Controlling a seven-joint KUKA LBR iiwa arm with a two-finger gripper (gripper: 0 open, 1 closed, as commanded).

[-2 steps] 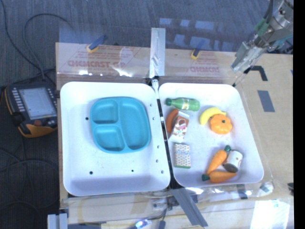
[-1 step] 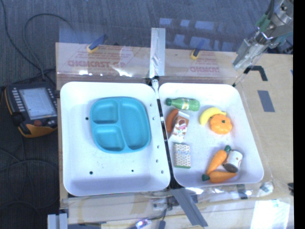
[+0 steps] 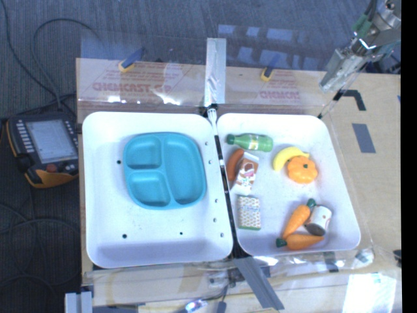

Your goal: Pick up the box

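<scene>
Two bins on your surface: the box, a small patterned packet, lies flat in the right bin, well below and left of the gripper, which hangs outside the bin's far corner; whether it is spread or pressed together you cannot tell. One carton sits just beyond the box, toward the gripper, with the bin wall close on the box's far side. Your likely faults: a descent catching the carton instead, or the flat box slipping.
</scene>
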